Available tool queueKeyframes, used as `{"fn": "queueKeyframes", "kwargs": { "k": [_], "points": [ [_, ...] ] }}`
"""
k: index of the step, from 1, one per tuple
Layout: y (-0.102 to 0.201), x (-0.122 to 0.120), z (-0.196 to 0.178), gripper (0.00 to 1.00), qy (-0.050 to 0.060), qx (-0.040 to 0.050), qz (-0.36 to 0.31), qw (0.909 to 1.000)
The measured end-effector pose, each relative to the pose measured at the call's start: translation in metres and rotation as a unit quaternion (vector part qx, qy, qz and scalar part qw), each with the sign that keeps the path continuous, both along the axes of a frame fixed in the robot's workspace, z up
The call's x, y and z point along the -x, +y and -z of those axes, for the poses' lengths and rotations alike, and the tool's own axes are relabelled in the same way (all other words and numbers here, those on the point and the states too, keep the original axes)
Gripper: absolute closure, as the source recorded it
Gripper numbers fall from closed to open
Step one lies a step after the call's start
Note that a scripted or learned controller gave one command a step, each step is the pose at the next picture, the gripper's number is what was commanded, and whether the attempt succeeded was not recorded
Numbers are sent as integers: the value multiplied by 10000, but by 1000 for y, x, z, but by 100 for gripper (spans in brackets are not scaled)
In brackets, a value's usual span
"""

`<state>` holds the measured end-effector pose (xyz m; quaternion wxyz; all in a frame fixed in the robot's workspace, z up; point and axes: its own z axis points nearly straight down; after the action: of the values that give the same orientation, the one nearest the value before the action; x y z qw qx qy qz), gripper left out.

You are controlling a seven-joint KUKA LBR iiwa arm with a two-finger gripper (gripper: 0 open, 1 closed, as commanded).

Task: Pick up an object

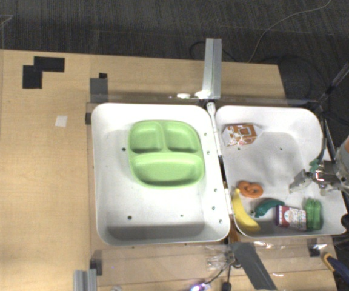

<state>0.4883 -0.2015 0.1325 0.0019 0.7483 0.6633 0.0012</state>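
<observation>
One hand (308,179), grip state unclear, hovers just above green bottle (289,215).

A light green divided plate (165,152) sits in the white left bin (111,180). In the white right bin (289,126): a yellow banana (242,211), an orange doughnut-like ring (250,190), a green bottle (288,214) with a dark red and white label, and a brown-and-white patterned packet (240,134).
</observation>
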Motion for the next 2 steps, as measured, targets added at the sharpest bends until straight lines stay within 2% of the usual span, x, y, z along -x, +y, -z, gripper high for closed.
{"fn": "queueKeyframes", "kwargs": {
  "k": [1, 2],
  "points": [
    [3, -12, 42, 0, -35, -1, 515, 9987],
    [89, -11, -14, 0, 2, -7, -122, 9999]
  ]
}}
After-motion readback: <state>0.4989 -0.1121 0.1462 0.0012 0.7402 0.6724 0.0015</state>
